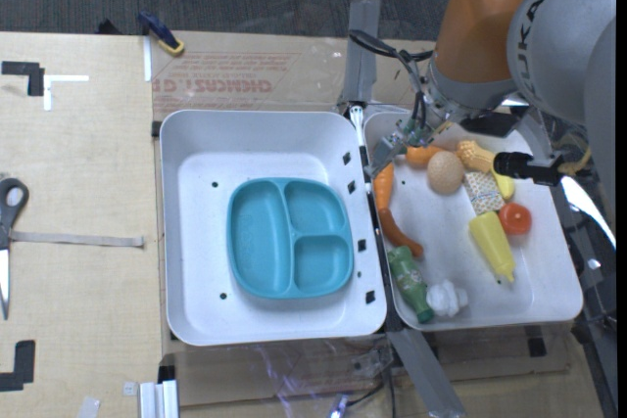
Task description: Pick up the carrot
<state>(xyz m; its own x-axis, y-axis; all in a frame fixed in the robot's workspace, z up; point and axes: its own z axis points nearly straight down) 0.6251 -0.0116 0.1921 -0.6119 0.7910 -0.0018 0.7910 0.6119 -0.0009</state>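
Lying in the right bin along its left wall, the carrot rests apart from the hand; hand grip state cannot be determined

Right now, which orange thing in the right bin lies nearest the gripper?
The small orange piece beside the egg, just under the gripper. The long curved carrot lies lower, along the bin's left wall.

A robot lab: taped bench, paired white bins, toy food
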